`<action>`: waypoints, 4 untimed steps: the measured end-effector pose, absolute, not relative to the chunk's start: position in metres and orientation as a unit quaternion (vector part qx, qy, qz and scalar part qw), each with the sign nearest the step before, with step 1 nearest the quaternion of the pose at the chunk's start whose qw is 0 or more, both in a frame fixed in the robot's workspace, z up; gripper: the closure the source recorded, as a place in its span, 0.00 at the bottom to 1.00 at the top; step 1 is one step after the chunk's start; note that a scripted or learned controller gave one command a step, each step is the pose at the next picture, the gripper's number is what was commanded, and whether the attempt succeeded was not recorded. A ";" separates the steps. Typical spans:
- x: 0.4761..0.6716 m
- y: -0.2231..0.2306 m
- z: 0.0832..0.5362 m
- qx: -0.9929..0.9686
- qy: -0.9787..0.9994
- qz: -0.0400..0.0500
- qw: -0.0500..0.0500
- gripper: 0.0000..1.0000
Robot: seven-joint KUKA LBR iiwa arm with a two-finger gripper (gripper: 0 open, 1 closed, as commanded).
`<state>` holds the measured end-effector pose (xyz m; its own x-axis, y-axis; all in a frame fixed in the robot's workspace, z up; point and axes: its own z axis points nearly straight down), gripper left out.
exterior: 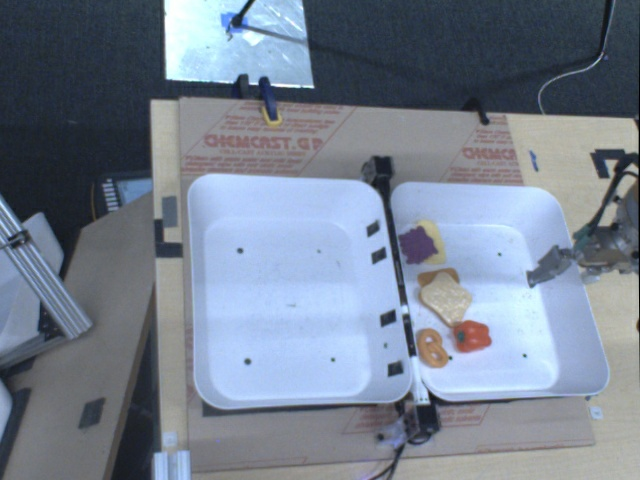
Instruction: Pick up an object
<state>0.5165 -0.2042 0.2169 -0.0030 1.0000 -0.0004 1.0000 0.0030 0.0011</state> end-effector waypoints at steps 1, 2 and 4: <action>0.518 -0.204 0.228 0.705 0.709 0.001 0.002 1.00; 0.487 -0.208 0.342 0.706 0.709 0.003 0.007 1.00; 0.487 -0.206 0.538 0.705 0.709 0.002 0.004 1.00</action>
